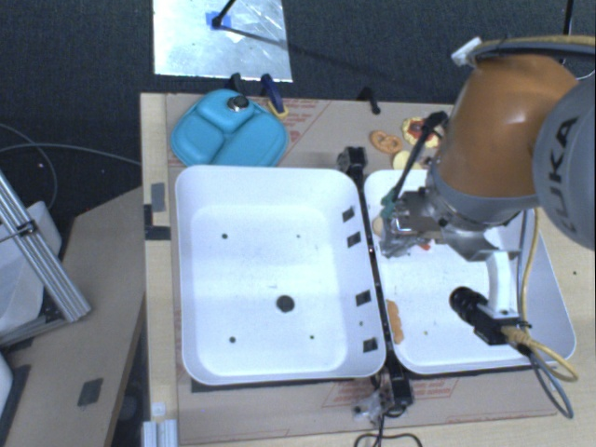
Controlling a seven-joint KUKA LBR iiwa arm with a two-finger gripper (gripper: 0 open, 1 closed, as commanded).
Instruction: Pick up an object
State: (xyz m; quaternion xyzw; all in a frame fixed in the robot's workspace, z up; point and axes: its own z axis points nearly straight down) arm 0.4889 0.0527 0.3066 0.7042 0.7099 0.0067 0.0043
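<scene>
Over right bin (549,329) | gripper (402,234) low near small items (392,321) | I cannot tell its state | pick not confirmed, lift pending

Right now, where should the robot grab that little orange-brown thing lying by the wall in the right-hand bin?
Probably from straight above, pinching the orange-brown piece end to end. It lies long and narrow right against the right-hand bin's left wall, so a sideways pinch would likely find no room on that side.
</scene>
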